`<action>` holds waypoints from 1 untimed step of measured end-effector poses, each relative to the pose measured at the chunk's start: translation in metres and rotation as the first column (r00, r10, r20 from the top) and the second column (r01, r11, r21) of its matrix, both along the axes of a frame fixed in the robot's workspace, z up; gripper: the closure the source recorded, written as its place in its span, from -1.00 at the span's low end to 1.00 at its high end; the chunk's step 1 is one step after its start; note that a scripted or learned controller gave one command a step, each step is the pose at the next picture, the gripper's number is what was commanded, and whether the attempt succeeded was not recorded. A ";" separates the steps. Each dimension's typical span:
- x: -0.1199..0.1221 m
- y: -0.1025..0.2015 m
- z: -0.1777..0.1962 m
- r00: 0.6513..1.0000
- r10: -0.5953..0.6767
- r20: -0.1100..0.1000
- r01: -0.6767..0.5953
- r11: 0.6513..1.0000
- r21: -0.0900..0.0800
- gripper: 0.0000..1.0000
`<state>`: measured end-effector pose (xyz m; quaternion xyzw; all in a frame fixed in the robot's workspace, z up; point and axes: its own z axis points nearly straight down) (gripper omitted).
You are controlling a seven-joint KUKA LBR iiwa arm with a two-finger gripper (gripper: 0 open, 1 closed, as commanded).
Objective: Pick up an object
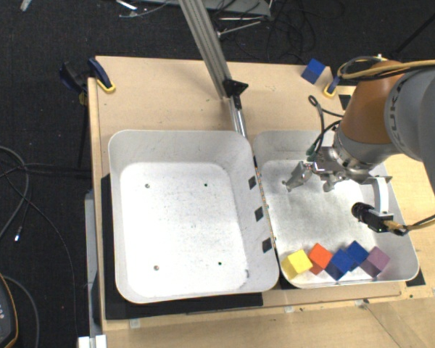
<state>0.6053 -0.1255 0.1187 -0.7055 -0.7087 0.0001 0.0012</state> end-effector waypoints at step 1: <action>0.014 0.023 -0.025 1.000 0.001 0.001 -0.001 1.000 -0.001 -1.00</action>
